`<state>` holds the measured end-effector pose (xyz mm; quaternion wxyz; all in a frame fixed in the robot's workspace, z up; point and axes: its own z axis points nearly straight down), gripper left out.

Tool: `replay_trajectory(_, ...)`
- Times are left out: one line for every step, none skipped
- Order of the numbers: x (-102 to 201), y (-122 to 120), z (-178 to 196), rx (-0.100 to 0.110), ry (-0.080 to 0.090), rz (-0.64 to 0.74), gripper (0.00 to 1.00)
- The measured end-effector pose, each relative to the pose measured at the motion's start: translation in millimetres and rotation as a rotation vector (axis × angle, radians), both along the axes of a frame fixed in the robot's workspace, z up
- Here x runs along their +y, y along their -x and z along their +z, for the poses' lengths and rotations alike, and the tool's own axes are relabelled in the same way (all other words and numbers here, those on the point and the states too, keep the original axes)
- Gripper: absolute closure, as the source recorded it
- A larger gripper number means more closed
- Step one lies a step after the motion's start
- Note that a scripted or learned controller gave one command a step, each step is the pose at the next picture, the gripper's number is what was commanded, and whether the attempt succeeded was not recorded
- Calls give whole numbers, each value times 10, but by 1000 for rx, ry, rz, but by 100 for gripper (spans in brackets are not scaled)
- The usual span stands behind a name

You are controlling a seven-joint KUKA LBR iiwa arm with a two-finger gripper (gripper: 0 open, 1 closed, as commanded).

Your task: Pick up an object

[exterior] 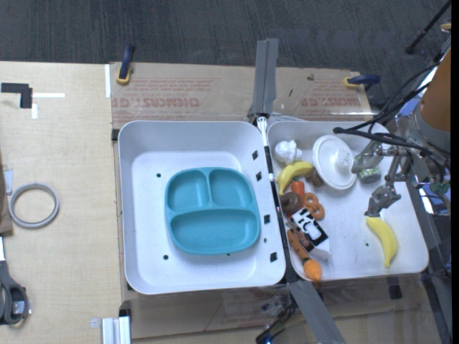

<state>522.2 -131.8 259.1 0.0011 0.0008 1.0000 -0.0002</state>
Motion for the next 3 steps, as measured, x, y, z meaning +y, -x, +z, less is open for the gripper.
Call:
replay_trajectory(258,-291,-1642,-5,1,29,0)
replay_trajectory(277,-97,-1639,-8,1,-56,0)
replay_trajectory(262,65,-1637,-11,1,-218,0)
